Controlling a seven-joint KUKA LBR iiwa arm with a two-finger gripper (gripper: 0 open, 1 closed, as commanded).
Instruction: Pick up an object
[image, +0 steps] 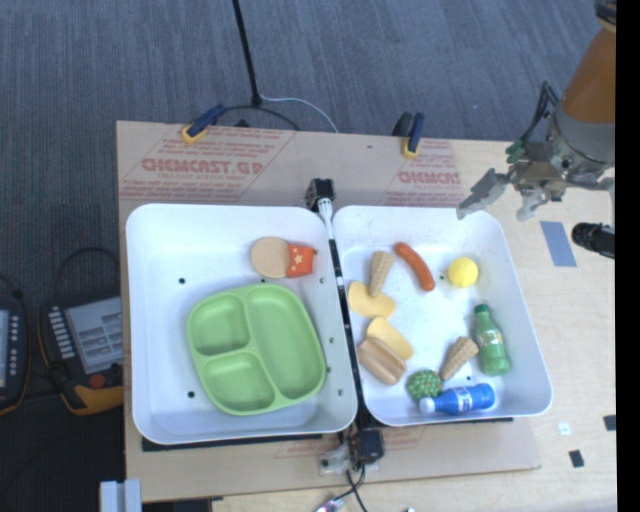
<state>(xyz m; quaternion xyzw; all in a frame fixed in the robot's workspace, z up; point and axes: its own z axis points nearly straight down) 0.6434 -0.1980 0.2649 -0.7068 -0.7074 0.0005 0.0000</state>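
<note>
Nearest the camera, a blue bottle (462, 400) lies on its side against the front wall of the right bin (520, 290), with a green broccoli piece (424, 383) touching its cap end. Just behind them in that bin, a waffle cone (459, 356) leans beside a green bottle (490, 340), and a hot dog bun (380, 360) lies beside a yellow cheese wedge (389, 337). Further back in that bin sit a second yellow piece (368, 299), another cone (381, 270), a red sausage (414, 266) and a yellow ball (462, 272). Left of that bin, the left bin (150, 300) holds a green divided plate (257, 347), a round tan piece (269, 256) and an orange piece (300, 260). Above the right bin's back right corner hangs the gripper (505, 200), fingers spread apart and holding nothing, well apart from every object
</note>
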